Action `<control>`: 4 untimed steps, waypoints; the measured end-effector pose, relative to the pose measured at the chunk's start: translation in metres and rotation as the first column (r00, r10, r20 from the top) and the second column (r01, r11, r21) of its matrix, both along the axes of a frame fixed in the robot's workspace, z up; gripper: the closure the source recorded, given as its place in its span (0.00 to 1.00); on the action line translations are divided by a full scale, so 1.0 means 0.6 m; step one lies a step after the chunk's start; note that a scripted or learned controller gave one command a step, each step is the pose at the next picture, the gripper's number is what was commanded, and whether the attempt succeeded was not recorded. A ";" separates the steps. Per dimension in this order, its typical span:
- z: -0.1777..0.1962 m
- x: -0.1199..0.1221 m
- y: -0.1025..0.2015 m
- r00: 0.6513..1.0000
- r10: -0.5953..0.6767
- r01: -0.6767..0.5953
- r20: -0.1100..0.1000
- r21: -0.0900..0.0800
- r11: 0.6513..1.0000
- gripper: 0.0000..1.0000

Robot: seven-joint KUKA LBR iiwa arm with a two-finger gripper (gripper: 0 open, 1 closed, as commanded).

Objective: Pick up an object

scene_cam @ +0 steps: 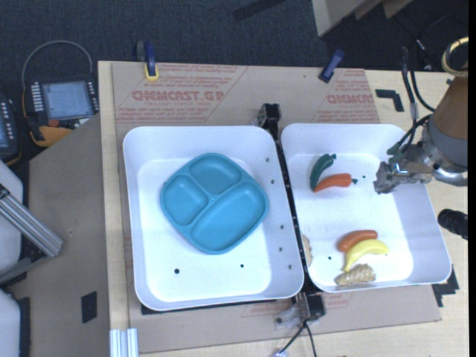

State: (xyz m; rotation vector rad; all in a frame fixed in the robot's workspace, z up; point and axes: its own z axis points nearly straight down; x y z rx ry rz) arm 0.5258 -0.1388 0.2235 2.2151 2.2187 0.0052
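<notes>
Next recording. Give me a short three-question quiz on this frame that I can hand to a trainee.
1. True or false: the blue divided plate lies in the right bin.
2. Which item lies nearest the gripper: A) the yellow banana, B) the orange carrot, C) the beige piece?
3. Fill in: the green pepper touches the ______.

Key: 1 false, it lies in the left bin. 2 B. 3 orange carrot.
</notes>
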 end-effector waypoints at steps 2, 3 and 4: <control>0.047 0.020 0.083 1.000 0.004 -0.004 -0.006 0.004 1.000 1.00; 0.041 0.025 0.188 1.000 0.006 -0.006 -0.008 0.005 1.000 1.00; 0.037 0.032 0.280 1.000 0.005 -0.005 -0.006 0.004 1.000 1.00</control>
